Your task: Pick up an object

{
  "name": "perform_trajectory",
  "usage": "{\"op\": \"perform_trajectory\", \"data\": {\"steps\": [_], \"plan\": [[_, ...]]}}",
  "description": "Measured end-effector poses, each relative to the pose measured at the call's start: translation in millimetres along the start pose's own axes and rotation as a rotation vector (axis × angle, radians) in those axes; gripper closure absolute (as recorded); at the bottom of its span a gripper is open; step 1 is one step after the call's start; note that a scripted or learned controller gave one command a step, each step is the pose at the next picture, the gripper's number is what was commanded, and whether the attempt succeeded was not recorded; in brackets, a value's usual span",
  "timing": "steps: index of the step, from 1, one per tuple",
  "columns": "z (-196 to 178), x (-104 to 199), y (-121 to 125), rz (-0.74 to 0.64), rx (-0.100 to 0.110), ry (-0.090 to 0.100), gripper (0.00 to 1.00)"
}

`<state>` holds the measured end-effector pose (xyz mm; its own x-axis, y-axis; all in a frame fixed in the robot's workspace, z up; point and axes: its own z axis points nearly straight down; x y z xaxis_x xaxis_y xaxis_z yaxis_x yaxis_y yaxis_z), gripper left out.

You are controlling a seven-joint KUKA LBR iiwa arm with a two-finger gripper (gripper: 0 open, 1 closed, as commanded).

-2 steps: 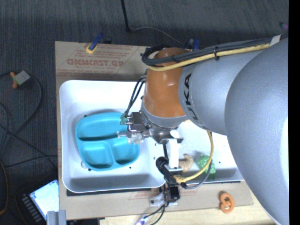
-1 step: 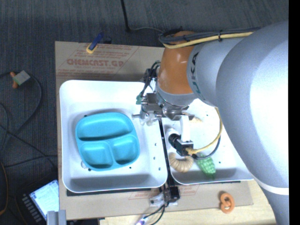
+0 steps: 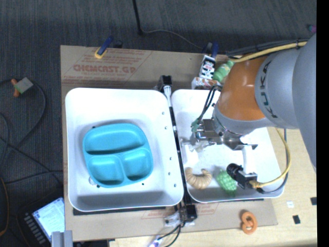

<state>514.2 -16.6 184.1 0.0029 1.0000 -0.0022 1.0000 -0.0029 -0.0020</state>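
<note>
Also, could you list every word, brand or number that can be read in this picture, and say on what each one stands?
"CHEMCAST GP", red print, faint, on the brown cardboard sheet under the two white bins.
"KUKA", dark letters, partly cut off, on the grey and orange robot arm.
Small printed box behind the right white bin: too small and blurred to read.

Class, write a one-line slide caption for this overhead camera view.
KUKA arm reaches into the right bin; a blue divided tray sits in the left bin.

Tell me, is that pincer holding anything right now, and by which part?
It cannot be told: the pincer is low in the right bin, with the arm covering much of it.
</note>
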Motion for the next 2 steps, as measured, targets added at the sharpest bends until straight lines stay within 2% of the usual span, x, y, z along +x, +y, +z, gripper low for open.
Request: {"op": "perform_trajectory", "data": {"steps": [1, 2], "plan": [[0.2, -2.6, -31.0, -0.003, 0.001, 0.002, 1.0], [0.3, -5.4, -31.0, -0.004, 0.0, 0.002, 1.0]]}}
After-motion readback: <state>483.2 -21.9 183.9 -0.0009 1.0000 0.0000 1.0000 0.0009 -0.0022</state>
